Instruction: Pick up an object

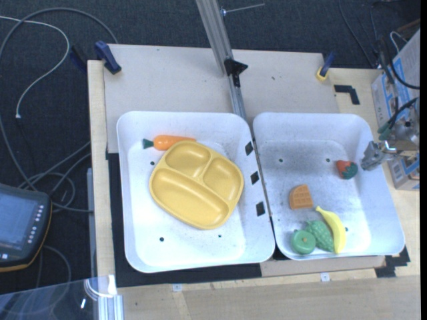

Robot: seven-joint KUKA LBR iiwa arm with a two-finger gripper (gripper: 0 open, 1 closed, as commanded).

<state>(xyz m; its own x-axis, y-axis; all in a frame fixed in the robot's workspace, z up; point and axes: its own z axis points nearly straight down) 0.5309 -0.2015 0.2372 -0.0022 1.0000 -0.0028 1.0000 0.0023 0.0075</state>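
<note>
Nearest the camera, along the near wall of the right bin (380,199): a green round toy (303,241), a green bumpy toy (321,235) and a banana (333,227), packed touching one another. Hard picks, since jaws closing on one would likely crowd the others. A little farther back, an orange wedge-shaped piece (301,197) lies alone on open floor, the easier candidate.

At the bin's right wall, a small red-and-green toy (346,169) sits just beside the gripper (371,157), which pokes in over the rim. Probably the current target, judging by closeness alone. Jaws too small and blurred here; cannot tell whether they are open or closed, and nothing is seen between them.

Left bin (133,199): yellow divided plate (196,184), carrot (170,141) tucked behind its far edge. Both bins rest on the tabletop (167,79).
</note>
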